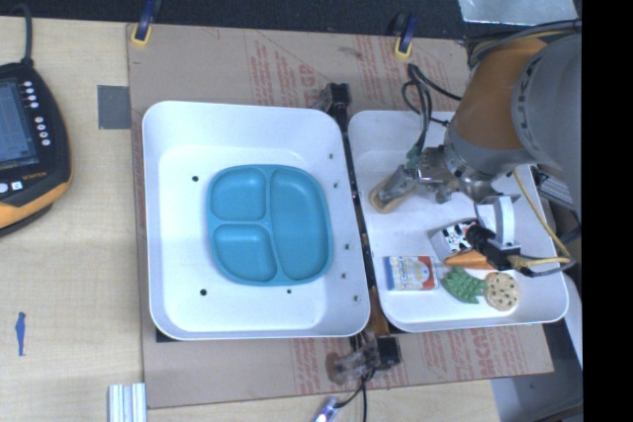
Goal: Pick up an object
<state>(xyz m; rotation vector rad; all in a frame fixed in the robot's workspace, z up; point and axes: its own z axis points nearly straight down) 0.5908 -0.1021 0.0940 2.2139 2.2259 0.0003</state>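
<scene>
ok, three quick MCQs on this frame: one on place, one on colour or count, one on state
1. Where does the blue divided plate lie?
A. in the left bin
B. in the right bin
C. on the bare bench

2. How many compartments does the plate have?
A. two
B. three
C. five

3. How does the pincer stand to the small things in the right bin?
A. it sits in the upper part of that bin, apart from them
B. it lifts the cookie high
C. it rests on the plate

Key: 1 A, the plate sits mid-floor of the left bin. 2 B, ridges split it into three wells. 3 A, the card, green piece and cookie lie along the bin's lower edge, with white floor between them and the pincer.
</scene>
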